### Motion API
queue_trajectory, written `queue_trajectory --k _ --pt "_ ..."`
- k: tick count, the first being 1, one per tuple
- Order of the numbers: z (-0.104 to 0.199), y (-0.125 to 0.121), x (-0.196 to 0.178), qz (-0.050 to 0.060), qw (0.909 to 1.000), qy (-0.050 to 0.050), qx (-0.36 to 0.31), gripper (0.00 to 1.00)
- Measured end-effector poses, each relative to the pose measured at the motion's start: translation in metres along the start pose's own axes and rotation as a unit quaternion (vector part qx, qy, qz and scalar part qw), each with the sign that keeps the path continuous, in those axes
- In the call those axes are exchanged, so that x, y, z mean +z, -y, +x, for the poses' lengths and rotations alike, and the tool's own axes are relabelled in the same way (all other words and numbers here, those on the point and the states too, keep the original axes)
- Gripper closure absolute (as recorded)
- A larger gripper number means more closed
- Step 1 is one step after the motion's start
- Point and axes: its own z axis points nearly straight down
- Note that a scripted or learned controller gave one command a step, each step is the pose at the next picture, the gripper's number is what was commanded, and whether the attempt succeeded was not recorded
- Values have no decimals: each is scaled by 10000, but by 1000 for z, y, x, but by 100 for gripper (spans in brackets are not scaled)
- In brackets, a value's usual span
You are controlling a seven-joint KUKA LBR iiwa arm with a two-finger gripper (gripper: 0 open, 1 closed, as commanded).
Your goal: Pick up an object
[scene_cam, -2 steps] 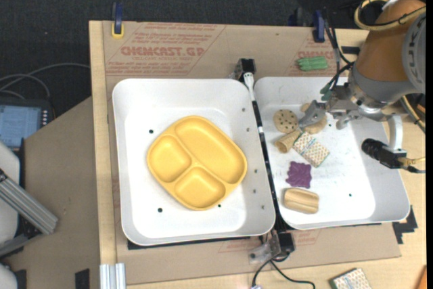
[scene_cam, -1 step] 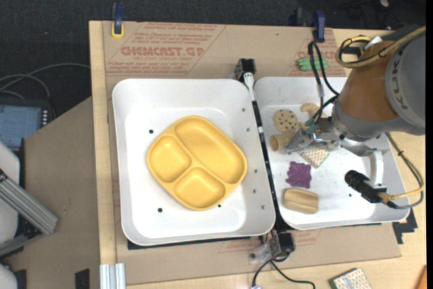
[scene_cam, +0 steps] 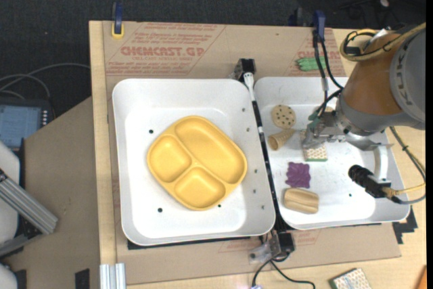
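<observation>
My gripper (scene_cam: 314, 140) reaches down into the right bin (scene_cam: 338, 214), near its middle. A small pale waffle-textured block (scene_cam: 316, 153) lies directly under it, partly covered by it. To the left of the gripper a short tan cylinder (scene_cam: 278, 140) lies on its side, and a round speckled cookie (scene_cam: 283, 116) sits farther back. In front of the gripper are a purple lumpy piece (scene_cam: 298, 174) and a tan bread-like roll (scene_cam: 300, 199).
The left bin (scene_cam: 135, 105) holds a yellow three-part plate (scene_cam: 196, 162). The ridge between the bins (scene_cam: 260, 145) runs just left of the tan cylinder. A green object (scene_cam: 308, 64) lies on the cardboard behind the right bin. The arm (scene_cam: 379, 88) covers that bin's right side.
</observation>
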Motion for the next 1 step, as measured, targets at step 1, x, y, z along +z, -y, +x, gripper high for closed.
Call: queue_trajectory --k 1 --pt "0 1 1 15 10000 -4 0 0"
